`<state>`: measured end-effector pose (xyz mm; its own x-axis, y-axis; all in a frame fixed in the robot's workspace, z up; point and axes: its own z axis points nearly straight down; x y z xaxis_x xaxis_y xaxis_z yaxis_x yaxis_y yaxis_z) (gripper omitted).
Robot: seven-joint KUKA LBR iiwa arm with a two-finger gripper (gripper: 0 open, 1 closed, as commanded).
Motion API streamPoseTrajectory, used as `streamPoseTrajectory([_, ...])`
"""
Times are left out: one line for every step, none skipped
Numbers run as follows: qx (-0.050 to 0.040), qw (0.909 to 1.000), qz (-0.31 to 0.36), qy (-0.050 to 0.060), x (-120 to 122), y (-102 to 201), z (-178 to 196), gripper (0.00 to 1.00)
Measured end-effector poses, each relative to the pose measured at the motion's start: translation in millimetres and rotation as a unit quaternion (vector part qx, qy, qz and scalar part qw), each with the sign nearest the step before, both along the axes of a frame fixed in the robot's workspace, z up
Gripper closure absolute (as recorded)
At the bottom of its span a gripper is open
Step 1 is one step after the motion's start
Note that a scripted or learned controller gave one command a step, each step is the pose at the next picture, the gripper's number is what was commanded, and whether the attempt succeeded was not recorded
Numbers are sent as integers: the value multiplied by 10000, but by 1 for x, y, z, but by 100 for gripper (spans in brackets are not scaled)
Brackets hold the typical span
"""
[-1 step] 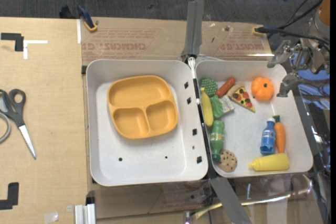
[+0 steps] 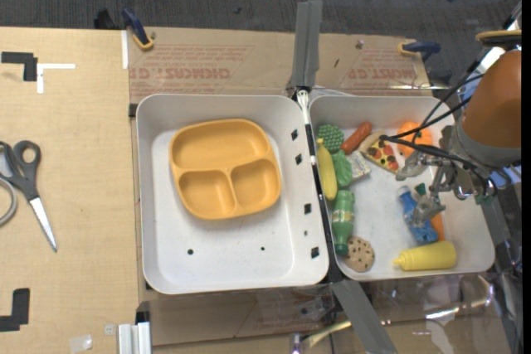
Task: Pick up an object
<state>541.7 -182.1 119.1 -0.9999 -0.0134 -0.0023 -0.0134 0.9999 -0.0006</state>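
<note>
The right bin (image 2: 465, 265) holds several toy foods. A yellow mustard bottle (image 2: 427, 256) lies near its front wall, and a cookie (image 2: 360, 254) sits at the front left. A green bottle (image 2: 342, 220) and a yellow banana (image 2: 327, 170) lie along the left wall. Further back are a green round piece (image 2: 330, 135), a red sausage (image 2: 358, 137), a pizza slice (image 2: 382, 153) and an orange piece (image 2: 411, 131). My gripper (image 2: 425, 188) hangs low over the bin's right half, right above a blue object (image 2: 409, 205) that it partly hides.
The left bin (image 2: 158, 253) carries a yellow divided plate (image 2: 226, 177). Scissors (image 2: 29, 186) lie on the brown board at far left. Black cables (image 2: 436, 108) run from the arm across the right bin's back corner. A grey divider bar (image 2: 305, 46) stands between the bins.
</note>
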Motion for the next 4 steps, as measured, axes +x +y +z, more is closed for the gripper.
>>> streamPoseTrajectory([2,9989,-465,-11,-26,3,-26,0])
streamPoseTrajectory([-8,9990,-448,-37,-24,4,-15,100])
streamPoseTrajectory([-7,9990,-450,-37,-24,4,-15,0])
streamPoseTrajectory([-20,9967,-800,-97,-50,-40,-22,0])
